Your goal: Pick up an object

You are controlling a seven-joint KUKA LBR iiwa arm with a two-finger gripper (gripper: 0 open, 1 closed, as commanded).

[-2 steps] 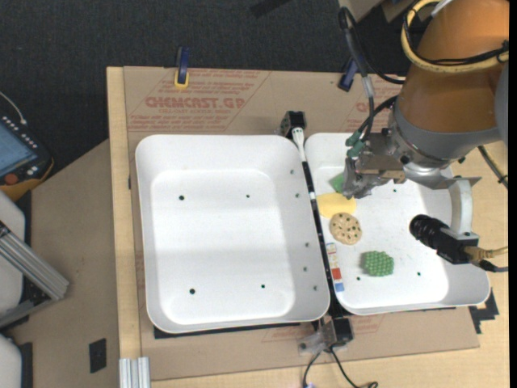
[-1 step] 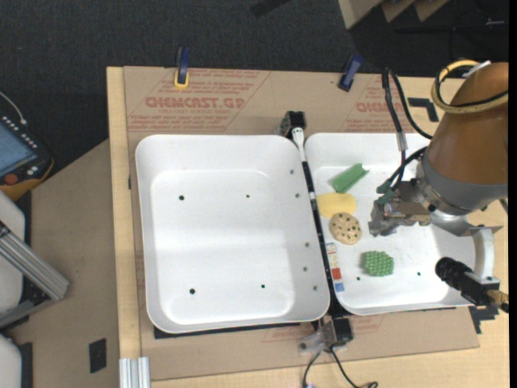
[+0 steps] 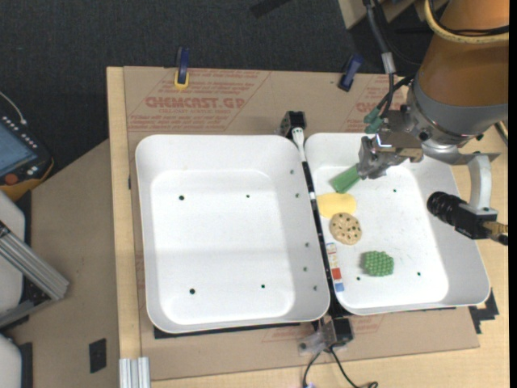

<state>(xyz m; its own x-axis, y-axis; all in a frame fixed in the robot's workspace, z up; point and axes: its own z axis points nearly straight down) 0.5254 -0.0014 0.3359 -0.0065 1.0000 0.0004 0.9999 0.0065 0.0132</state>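
- A flat green block (image 3: 346,179) lay in the right bin (image 3: 460,285), in its upper left part, near the divider between the two bins.
- Its long axis ran on a slant: the lower end pointed toward the bin's left edge, and the upper end rose toward the bin's far right, where it met the gripper (image 3: 373,166).
- The gripper sat at the block's upper end, touching or overlapping it in the view; whether the block lay between the fingers could not be told, nor how wide the tool stood.
- The arm (image 3: 468,63), grey with an orange band, came in over the right bin's far right corner.
- Just below the green block, a yellow piece (image 3: 335,204) lay against the bin's left edge.
- Below that, close beside it, lay a round brown cookie with dark spots (image 3: 346,229).
- Nearer the front edge, a knobbly round green item (image 3: 376,263) lay apart from the cookie, toward the middle of the bin.
- The left bin (image 3: 161,297) showed only its white floor with a few small dark dots.
- Both bins stood side by side on a cardboard sheet (image 3: 242,87), which bore red print along its far edge.
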